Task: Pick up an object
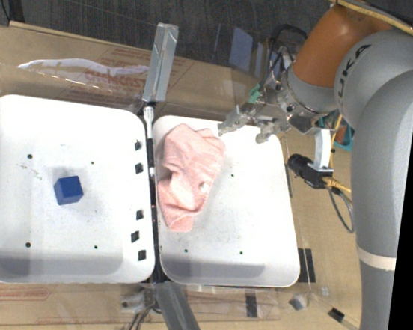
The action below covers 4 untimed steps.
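Observation:
A crumpled pink cloth (186, 173) lies in the right bin (258, 228), against its left wall. A small blue cube (68, 189) rests in the left bin (13, 142), left of centre. My gripper (246, 129) hangs over the far edge of the right bin, just right of the cloth's top corner. Its two fingers are spread apart with nothing between them.
A grey metal divider (158, 71) runs between the bins at the back. Cardboard (76, 68) covers the bench behind the bins. Cables and a black connector (308, 170) hang beside the right bin's right wall. The arm's grey body (378, 183) fills the right side.

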Available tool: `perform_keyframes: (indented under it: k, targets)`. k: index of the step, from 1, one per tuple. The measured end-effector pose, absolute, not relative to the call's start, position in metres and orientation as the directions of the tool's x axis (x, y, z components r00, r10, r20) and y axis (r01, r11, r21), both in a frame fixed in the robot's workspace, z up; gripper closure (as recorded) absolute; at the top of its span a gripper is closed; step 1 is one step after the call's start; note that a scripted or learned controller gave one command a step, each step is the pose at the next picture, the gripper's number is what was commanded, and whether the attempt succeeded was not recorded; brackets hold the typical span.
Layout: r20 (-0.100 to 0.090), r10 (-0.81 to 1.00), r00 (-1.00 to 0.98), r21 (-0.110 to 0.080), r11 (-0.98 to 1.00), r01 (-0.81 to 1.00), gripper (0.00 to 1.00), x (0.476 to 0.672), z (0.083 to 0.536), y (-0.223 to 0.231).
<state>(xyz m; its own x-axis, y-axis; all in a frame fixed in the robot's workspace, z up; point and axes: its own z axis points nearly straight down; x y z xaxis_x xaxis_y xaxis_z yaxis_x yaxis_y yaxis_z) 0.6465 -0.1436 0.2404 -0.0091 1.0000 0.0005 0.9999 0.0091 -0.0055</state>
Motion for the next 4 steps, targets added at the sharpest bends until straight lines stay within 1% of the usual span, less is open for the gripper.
perform_keyframes:
  k: [1,2,3,4]
  targets:
    - [0.001,0.989,-0.151,-0.005,0.151,0.989,0.00,0.631,0.137,-0.123]
    - [0.000,0.980,-0.199,-0.001,0.199,0.980,0.00,0.625,0.158,-0.133]
    - [0.001,0.954,-0.301,-0.001,0.301,0.954,0.00,0.626,0.092,-0.138]
    - [-0.001,0.964,-0.265,0.000,0.265,0.964,0.00,0.643,0.094,-0.185]
